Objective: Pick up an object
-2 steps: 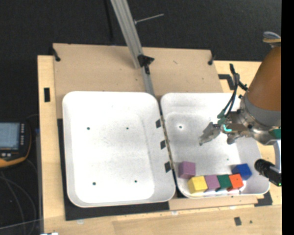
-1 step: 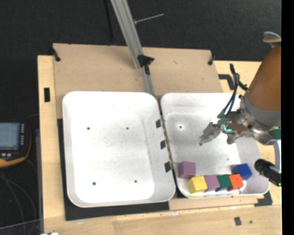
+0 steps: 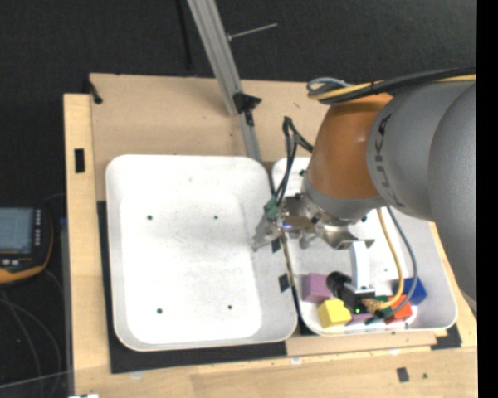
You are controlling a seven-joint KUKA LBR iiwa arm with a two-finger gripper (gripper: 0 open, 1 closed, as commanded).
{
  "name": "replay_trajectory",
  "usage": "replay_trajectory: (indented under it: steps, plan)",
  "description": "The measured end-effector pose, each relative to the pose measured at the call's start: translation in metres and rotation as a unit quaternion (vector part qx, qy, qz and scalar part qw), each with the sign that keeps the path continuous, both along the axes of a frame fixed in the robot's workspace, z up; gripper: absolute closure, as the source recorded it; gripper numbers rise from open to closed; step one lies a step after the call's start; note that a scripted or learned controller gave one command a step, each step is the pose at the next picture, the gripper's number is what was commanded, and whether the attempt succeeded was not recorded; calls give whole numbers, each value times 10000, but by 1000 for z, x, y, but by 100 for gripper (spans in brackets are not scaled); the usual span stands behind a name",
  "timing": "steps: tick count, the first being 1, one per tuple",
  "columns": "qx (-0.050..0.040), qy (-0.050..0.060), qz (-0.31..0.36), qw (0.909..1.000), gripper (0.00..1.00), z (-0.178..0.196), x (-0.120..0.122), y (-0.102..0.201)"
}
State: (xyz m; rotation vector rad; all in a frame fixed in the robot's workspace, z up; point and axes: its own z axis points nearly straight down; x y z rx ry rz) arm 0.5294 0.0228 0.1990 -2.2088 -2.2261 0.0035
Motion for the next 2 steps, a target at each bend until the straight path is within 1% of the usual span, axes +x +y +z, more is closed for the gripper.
replay_trajectory:
  steps: [1,2]
  plan:
    - [-14,-39,-58,10000,100,14,2,-6]
    - [1,-74,1,10000,100,98,15,43]
